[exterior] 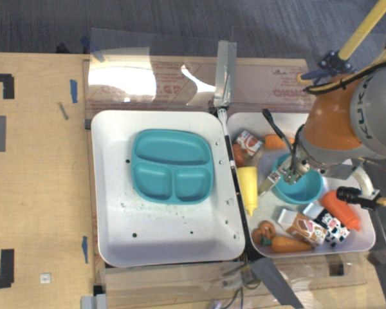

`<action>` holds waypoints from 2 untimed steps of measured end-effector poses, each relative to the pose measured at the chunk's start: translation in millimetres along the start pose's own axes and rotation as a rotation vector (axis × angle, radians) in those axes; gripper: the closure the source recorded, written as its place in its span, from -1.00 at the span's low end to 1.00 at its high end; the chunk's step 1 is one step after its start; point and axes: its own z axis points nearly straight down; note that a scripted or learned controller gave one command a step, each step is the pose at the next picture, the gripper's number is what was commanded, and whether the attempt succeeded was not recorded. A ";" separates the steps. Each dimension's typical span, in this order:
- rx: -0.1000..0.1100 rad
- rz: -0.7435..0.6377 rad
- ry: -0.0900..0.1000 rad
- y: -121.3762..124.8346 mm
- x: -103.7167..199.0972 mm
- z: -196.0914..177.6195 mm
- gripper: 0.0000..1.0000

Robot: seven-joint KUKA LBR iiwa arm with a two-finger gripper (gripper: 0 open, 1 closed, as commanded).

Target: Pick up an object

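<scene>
Camera view, looking down from above, showed two white bins side by side on the bench. Nearest the lower edge, in the right bin (367, 240), lay a carrot (289, 243) beside a small brown toy (265, 232), then a printed packet (309, 229) and a black-and-white checked piece (334, 229). Just beyond them sat an orange-red toy (344, 210), a yellow block (248, 188) along the bin's left wall, and a blue bowl (302, 187) in the middle.

At the bowl's near-left rim the gripper (294, 171) hung from the grey arm, its orange band above it. How wide the gripper stood, and whether it had anything, could not be told from this angle. Its position suggested the program was aiming at the bowl or its rim, the likeliest object to be picked.

Farther back lay a red-and-white can (248, 143) and an orange piece (275, 141). The left bin (109, 172) carried a teal divided plate (172, 166), probably out of the way of this try.
</scene>
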 end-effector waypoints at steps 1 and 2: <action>-0.004 0.048 0.000 -6.5 6.1 -0.7 -1.00; -0.001 0.005 0.001 0.4 -0.1 0.0 -1.00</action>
